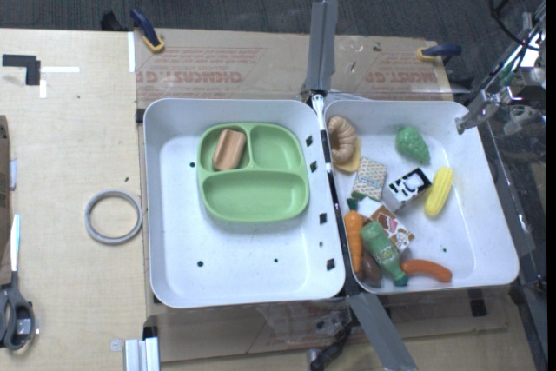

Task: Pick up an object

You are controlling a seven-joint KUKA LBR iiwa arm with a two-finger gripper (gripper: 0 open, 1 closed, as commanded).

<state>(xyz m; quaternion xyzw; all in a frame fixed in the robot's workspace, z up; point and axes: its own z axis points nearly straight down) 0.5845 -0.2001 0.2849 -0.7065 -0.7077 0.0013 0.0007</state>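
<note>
At the right edge, above the far corner of the right bin [495, 213], a blurred metal shape with cables slants down towards the bin rim. It looks like the gripper [483, 104], held outside and above the bin, touching none of the objects. Whether the claw is spread or pressed together cannot be told. The arm behind it is cut off by the edge.

The things to pick lie mostly in the right bin. A doughnut [343, 141] sits against the wall next to the left bin, with a cracker [371, 178] just beside it. A green leafy toy [413, 143] and a corn cob [439, 191] lie apart towards the right. A black and white box [407, 185] lies between cracker and corn. Near the front, a carrot [354, 239], a green bottle [383, 250] and an orange sausage shape [426, 271] crowd together, partly overlapping.

In the left bin [174, 256], a green divided plate [256, 195] holds a bread roll [228, 149] in its far left compartment.
</note>
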